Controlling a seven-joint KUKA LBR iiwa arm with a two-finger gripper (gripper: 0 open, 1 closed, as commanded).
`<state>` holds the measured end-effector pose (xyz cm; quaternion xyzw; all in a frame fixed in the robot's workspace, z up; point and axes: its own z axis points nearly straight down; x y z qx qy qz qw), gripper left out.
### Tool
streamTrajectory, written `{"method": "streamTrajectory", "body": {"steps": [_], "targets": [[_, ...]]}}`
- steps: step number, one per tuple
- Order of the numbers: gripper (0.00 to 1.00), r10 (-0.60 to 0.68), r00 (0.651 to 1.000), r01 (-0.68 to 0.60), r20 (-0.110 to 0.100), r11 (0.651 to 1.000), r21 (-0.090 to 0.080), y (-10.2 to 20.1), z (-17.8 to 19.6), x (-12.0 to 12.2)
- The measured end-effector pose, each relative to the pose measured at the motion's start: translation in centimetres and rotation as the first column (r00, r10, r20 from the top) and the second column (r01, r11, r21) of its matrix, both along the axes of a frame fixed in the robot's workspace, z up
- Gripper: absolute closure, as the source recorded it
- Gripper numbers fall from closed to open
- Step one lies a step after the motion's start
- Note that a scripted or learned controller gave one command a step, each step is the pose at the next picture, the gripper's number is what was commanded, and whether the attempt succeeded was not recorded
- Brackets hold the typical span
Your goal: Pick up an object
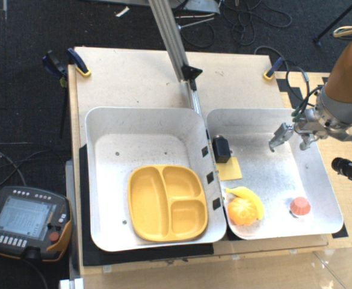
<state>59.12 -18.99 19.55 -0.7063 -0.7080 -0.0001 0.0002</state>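
The pale wooden surface (139, 77) carries two shallow white bins side by side. The left white bin (103, 131) holds a yellow plastic plate with three compartments (166, 202), lying flat toward that bin's 5 o'clock corner; its long single compartment runs along the plate's 9 o'clock side, on an axis from roughly 12 to 6 o'clock.

The right white bin (272, 173) holds several things. A small black boxy object (221, 149) sits near its 9 o'clock wall, just above a flat square yellow sponge or pad (230, 169). Lower, near the 7 o'clock corner, a round orange fruit (242, 212) lies touching a curved yellow banana (251, 200); the banana's long axis runs from about 10 to 4 o'clock, arching over the orange's upper right side. Well apart from them, toward 5 o'clock, stands a small pinkish-red rounded object (300, 206).

The grey arm's gripper (290, 137) hangs over the right bin's 2 o'clock region. Nothing is seen between the jaws, but whether they are released or clenched cannot be told.

At 8 o'clock off the surface lies a grey handheld control pendant with a screen (25, 221).
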Motion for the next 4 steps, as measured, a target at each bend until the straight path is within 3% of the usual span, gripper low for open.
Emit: {"method": "streamTrajectory", "body": {"steps": [1,3,4], "targets": [[0.00,0.001,1.000,-0.001,0.000,1.000,-0.001,0.0,0.0,0.0],[0.00,-0.002,1.000,0.002,-0.005,1.000,0.000,0.3,-9.8,0.3],[1.00,-0.001,1.000,0.001,0.002,1.000,-0.002,0.2,-8.3,0.4]]}}
